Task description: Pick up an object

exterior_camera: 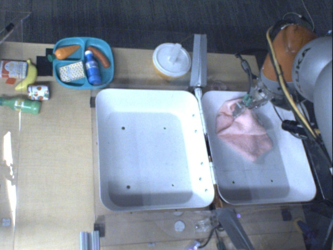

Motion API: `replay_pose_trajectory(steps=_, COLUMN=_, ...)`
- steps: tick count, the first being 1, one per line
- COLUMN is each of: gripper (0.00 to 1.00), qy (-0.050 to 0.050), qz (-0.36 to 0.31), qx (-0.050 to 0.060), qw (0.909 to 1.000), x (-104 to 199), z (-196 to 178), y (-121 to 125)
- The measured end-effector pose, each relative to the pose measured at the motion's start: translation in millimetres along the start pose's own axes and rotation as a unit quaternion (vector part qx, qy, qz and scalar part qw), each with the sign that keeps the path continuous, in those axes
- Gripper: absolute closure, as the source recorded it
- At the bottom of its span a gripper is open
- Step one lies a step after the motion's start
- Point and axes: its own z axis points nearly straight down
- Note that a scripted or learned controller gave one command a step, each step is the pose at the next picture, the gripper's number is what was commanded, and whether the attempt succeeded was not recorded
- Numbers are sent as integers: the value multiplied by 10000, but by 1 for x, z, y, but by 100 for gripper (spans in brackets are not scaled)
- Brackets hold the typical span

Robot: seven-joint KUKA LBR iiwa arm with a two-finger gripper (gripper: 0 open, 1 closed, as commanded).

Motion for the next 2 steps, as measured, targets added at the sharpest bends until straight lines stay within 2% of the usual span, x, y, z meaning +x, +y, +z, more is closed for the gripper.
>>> replay_pose_trajectory(steps=1, gripper=100, qy=54, qz=-934, qx=-15, qw=9956, x=22, z=-51, y=12)
replay_pose_trajectory(steps=2, gripper=100, qy=61, qz=-113, qx=0, qw=9999, x=21, z=-65, y=6)
